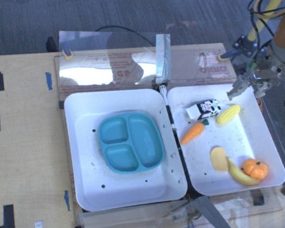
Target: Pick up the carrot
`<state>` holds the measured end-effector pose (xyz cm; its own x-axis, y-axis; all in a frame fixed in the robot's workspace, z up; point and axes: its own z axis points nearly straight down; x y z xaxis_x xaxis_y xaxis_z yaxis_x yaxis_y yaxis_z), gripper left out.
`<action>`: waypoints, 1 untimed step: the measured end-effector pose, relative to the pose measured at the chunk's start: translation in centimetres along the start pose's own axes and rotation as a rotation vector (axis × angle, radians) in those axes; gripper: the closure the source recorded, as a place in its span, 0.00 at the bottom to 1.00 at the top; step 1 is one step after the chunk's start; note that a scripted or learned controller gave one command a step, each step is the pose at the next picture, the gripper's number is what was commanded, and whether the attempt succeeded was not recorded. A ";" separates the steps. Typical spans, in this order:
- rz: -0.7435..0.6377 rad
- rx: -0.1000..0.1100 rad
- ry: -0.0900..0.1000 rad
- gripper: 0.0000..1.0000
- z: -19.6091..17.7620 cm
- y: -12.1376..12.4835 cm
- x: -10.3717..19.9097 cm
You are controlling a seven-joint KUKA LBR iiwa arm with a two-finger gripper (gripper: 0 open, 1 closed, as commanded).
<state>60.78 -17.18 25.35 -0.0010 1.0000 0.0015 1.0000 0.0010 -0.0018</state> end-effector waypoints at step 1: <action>-0.173 0.004 0.001 0.00 6.5 -4.4 8.0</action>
<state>56.31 -9.20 18.89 -0.1736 0.9848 0.0031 0.9848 0.1736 -0.0052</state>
